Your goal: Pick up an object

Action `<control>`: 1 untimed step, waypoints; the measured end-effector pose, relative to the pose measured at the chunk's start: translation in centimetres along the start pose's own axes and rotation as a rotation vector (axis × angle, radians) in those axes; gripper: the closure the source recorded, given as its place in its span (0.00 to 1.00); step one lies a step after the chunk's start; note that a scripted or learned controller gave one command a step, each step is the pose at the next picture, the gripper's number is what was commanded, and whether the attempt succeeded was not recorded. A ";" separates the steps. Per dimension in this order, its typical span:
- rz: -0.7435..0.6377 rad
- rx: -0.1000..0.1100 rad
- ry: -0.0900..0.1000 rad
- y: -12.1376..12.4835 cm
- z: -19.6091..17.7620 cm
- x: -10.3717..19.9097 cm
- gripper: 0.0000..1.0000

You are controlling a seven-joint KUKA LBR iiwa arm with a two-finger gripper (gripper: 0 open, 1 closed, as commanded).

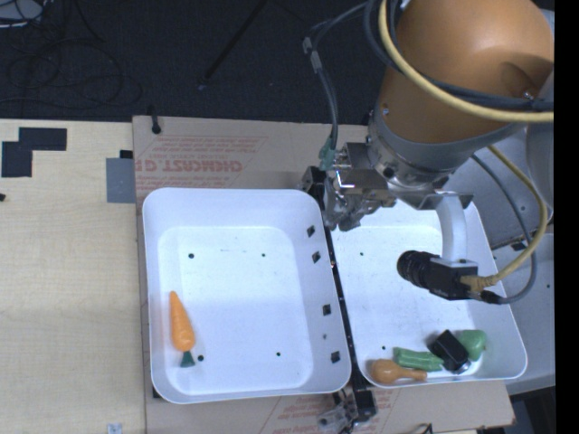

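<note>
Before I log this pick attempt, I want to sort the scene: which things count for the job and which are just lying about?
For the job:
orange carrot, left bin
orange-tan toy, right bin
green toy
green stick
black block
end effector

Lying about:
cardboard sheet
black cables

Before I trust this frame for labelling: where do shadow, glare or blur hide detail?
Camera view: the left bin is brightly lit, its carrot sharp; the arm shades the right bin beneath it; the gripper is dark and indistinct; the background above the bench is nearly black.
</note>
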State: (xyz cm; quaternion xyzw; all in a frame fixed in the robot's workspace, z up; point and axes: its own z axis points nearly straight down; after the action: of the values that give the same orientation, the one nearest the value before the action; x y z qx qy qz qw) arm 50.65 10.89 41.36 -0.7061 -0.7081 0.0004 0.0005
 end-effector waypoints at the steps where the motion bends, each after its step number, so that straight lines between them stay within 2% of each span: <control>1: 0.005 0.011 -0.003 -2.9 6.4 -2.8 1.00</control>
State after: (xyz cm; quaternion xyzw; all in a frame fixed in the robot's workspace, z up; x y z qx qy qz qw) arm 47.70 8.08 35.00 -0.7080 -0.7062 0.0052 0.0032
